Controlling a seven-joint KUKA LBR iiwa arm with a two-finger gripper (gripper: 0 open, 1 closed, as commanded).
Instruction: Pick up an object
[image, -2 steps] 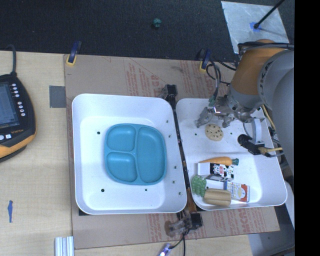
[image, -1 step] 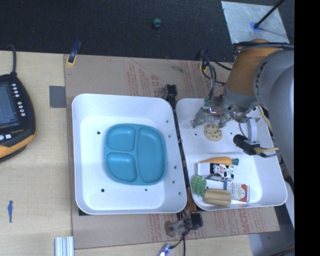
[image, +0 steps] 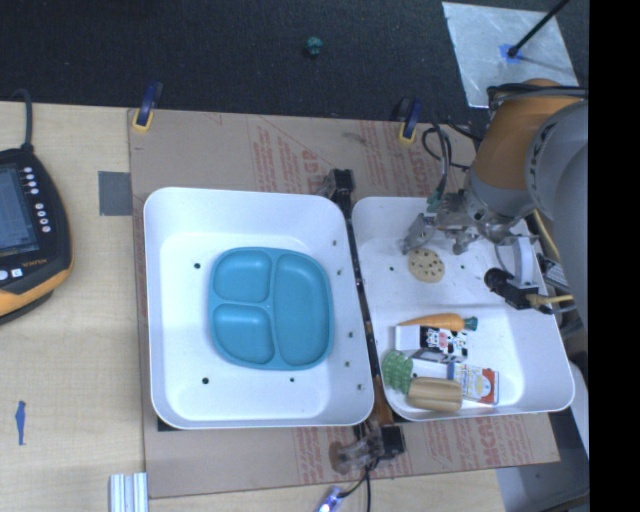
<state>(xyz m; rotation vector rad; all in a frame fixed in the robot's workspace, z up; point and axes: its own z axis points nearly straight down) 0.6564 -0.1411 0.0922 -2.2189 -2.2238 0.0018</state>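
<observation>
My gripper hangs over the far part of the right bin, its two fingers spread apart with nothing between them. A round tan cookie with dark chips lies on the bin floor just in front of the fingertips and apart from them. Nearer the front of the bin lie an orange carrot, a black-and-white milk carton, a green broccoli piece, a tan cylinder and a small red-and-white box, all close together.
The left bin holds a blue divided plate. A black and orange pendant lies on the bench at the far left. The grey arm with its orange band reaches in from the upper right.
</observation>
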